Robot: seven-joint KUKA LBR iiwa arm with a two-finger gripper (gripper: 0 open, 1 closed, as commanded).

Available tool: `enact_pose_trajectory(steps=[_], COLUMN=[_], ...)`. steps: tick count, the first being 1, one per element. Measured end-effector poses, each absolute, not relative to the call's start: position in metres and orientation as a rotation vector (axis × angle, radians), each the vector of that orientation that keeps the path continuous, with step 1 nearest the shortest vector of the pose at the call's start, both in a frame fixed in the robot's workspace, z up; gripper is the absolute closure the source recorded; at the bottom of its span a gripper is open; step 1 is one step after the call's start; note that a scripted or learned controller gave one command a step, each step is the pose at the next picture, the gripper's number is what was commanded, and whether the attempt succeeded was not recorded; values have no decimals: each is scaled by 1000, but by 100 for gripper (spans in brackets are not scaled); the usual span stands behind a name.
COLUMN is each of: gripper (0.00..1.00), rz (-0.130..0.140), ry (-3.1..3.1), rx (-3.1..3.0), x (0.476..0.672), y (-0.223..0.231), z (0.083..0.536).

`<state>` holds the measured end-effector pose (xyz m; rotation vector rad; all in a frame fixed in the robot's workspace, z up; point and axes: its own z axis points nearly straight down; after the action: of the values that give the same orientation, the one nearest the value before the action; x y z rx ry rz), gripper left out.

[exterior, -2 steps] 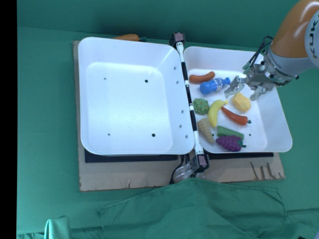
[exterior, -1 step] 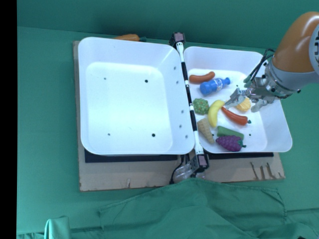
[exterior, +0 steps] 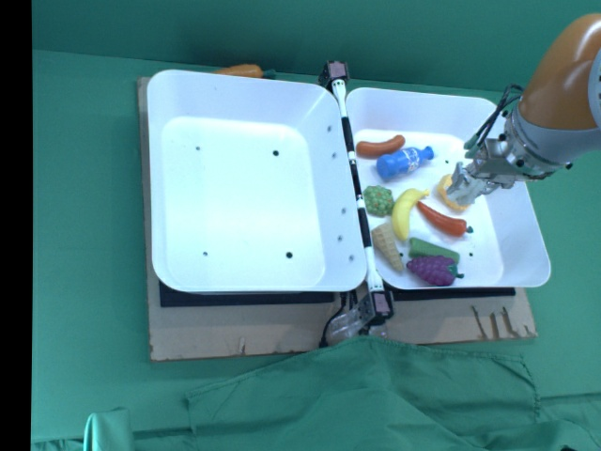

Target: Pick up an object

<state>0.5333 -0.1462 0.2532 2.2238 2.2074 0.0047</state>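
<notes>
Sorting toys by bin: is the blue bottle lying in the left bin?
No, the blue bottle lies in the right bin, beside the sausage.

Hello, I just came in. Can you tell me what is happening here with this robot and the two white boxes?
A grey and orange robot arm reaches in from the right over the right bin, which holds toy food: a sausage, a blue bottle, a banana, a red chili, grapes and others. Its tool is low at a yellow piece beside the chili. Whether it grips anything cannot be seen. The left bin has no toys in it.
</notes>
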Motion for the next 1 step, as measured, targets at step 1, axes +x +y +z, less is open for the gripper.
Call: enact_pose_trajectory(steps=[1], gripper=[0], rz=[4], ry=[2208], rx=[2224], x=[533], y=[-146], z=[253])
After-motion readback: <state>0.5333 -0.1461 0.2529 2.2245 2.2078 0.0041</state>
